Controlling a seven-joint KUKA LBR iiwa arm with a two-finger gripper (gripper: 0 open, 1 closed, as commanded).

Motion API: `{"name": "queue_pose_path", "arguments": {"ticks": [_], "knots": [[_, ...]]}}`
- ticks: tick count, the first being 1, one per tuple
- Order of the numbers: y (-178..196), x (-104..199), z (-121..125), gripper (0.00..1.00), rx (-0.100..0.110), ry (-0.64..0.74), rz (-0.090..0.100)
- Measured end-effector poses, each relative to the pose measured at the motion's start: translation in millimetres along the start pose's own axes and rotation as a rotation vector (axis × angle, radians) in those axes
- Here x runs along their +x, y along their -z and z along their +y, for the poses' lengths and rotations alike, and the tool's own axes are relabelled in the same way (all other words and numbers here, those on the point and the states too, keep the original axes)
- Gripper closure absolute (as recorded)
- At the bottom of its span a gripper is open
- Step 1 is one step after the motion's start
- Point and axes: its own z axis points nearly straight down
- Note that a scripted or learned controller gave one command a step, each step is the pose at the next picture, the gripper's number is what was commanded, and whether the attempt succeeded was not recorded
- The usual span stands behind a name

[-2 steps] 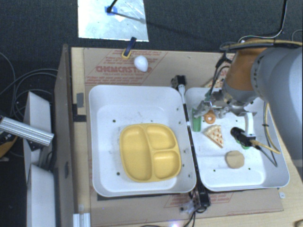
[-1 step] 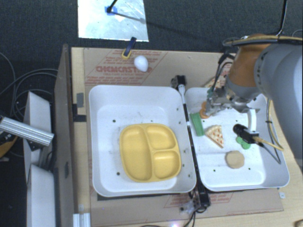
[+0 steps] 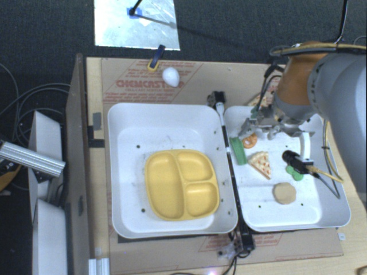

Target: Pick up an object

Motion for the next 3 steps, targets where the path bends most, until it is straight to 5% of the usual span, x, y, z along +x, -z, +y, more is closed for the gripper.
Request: {"name": "queue_pose_path", "arguments": {"ticks": [1,2,3], "knots": [[-15,8,5,0.00,0.001,0.000,0.000],[-1,8,8,1.00,-0.007,0.000,0.000],[-3,8,7,0.00,-0.004,0.000,0.001]]}}
